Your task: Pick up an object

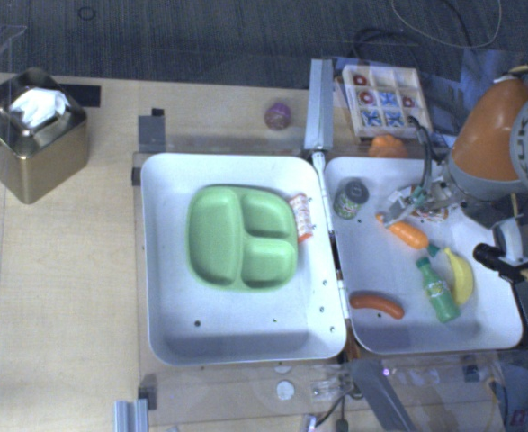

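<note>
Risk: the small orange plastic carrot (pixel 408 234) lies close to the green plastic bottle (pixel 438 291) and yellow toy banana (pixel 461 275), so a slanted approach could nudge them or clip the right white bin (pixel 371 331). The carrot lies just below-left of my gripper (pixel 423 198), near it. Grip state: cannot tell.

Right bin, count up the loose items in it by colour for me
Orange: 1, carrot
Yellow: 1, banana
Green: 1, bottle
Red-brown: 1, sausage
Grey-topped: 1, can
Total: 5
</note>
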Available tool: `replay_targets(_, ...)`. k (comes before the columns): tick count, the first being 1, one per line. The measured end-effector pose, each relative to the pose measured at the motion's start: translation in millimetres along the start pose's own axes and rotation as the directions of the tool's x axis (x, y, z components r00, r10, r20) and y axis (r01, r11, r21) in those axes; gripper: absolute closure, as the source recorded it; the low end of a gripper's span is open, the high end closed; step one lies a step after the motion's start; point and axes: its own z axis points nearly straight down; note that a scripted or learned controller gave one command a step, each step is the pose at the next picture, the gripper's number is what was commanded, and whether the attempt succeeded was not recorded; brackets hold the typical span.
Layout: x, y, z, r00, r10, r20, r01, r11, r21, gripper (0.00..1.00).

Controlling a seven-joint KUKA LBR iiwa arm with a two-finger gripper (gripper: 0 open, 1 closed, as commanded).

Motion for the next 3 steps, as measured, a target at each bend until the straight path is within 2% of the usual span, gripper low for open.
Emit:
replay_targets(1,-2.1,-3.5,6.0,0.996,0.09,-0.018,-0.09,0.996,0.017,0.0)
replay_targets(2,-2.2,-23.2,25.8,0.981,0.19,-0.033,-0.187,0.98,0.06,0.0)
replay_targets(3,-3.9,-18.6,12.0,0.982,0.186,-0.029,-0.185,0.982,0.049,1.0)
